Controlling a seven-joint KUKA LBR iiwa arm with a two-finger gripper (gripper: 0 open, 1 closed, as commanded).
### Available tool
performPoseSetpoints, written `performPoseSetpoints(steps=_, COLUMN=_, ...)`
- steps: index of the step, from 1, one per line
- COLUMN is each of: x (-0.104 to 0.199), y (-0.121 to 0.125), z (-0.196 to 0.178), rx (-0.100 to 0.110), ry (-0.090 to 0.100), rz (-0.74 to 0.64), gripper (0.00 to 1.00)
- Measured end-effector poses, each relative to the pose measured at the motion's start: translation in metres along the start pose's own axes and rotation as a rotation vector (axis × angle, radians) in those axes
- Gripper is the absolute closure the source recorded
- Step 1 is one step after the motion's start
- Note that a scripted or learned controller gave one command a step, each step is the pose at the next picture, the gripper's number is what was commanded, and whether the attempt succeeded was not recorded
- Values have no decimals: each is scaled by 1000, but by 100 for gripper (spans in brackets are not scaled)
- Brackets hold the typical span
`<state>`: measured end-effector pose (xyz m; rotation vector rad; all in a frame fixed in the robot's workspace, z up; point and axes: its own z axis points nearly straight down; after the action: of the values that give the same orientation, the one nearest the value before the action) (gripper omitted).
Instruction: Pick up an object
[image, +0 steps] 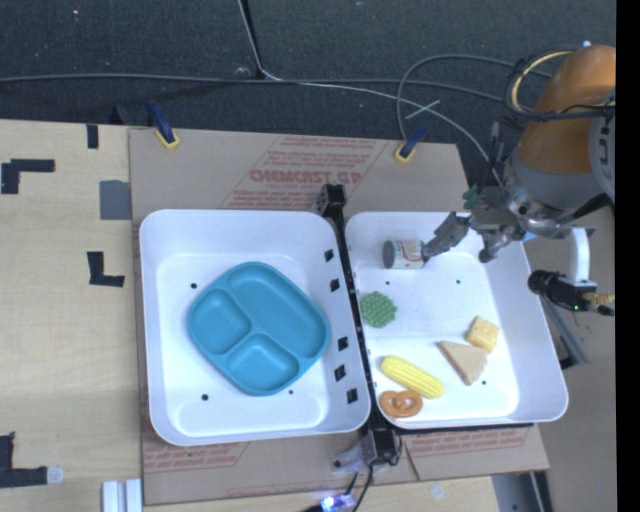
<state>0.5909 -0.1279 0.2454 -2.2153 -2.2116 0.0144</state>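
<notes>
Food toys sit loose in the right bin (530, 395), spread apart so that each can be taken singly, and the small can (404, 253) serves best as a landmark. It lies on its side in the far part of that bin, close to the divider (340, 290) between the two bins. Towards the camera from the can, near it, rests a green leafy ball (379, 309); further the same way lie a corn cob (412, 375) and, touching or nearly touching the cob's near end, a pretzel (401, 403). Well apart from the can, towards the arm's side, are a tan wedge (464, 360) and a yellow block (484, 333), almost touching each other. Across the divider from the can, the left bin (160, 300) carries a blue tray (258, 327), likely a drop place. The gripper (462, 236) hangs just beside the can on the arm's side, one finger (440, 240) slanting down to the can's end, the other (490, 245) standing off, so the claw looks wide and holds nothing. That lean suggests the can is the target.
</notes>
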Motion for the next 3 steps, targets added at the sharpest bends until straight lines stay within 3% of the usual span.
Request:
performPoseSetpoints(steps=1, x=0, y=2, z=-8, rx=-13, ry=-1, rz=-3, gripper=0)
performPoseSetpoints(steps=3, x=6, y=-9, z=102, rx=-9, ry=-2, rz=-3, gripper=0)
